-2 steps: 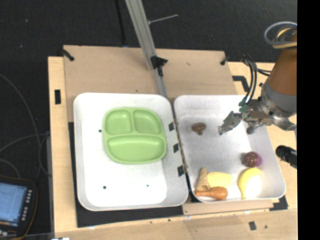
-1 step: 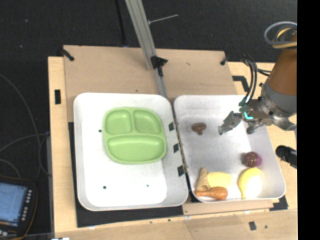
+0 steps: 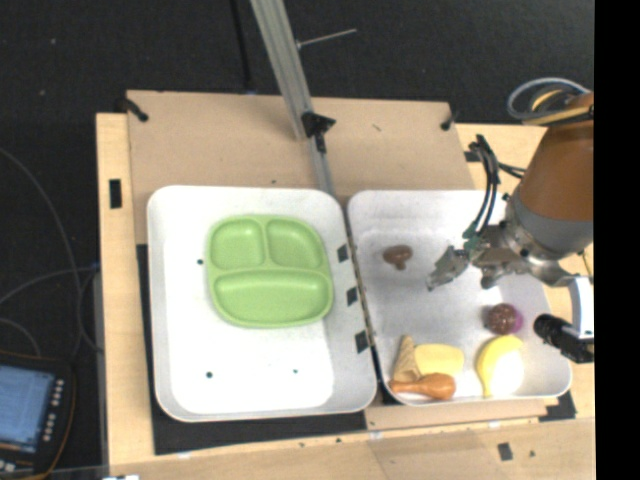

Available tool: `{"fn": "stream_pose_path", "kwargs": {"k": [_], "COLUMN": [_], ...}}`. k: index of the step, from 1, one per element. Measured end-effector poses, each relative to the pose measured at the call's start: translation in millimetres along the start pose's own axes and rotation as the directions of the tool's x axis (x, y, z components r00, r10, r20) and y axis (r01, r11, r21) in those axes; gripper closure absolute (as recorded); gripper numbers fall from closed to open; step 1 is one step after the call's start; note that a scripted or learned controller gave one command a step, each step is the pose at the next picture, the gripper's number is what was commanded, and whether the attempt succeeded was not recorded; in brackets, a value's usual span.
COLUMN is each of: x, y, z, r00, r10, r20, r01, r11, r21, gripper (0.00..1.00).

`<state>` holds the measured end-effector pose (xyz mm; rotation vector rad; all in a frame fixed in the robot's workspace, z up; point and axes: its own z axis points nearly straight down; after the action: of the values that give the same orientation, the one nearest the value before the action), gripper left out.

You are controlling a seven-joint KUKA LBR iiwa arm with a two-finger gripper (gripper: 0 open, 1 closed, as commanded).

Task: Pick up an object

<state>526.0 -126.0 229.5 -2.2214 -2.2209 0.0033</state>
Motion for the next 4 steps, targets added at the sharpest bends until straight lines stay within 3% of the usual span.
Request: {"fn": "stream_pose_path", "kwargs": {"k": [1, 2, 3, 4], "x": [-4.5, -11.2, -11.9, -20.3], "y": [7.1, -2.5, 0.6, 1.9], "z": [58.8, 113.9, 99.5, 53.8], "r00": [1.0, 1.0, 1.0, 1.0], "r10": [0.0, 0.001, 0.005, 0.004], "r20": [0.0, -0.001, 0.0, 0.001], "r01": [0.0, -0.001, -0.005, -0.004], "r11": [1.0, 1.0, 1.0, 1.0], "r21": [0.002, 0.003, -0.006, -0.009], "gripper": [0.0, 0.0, 1.0, 1.0]}}
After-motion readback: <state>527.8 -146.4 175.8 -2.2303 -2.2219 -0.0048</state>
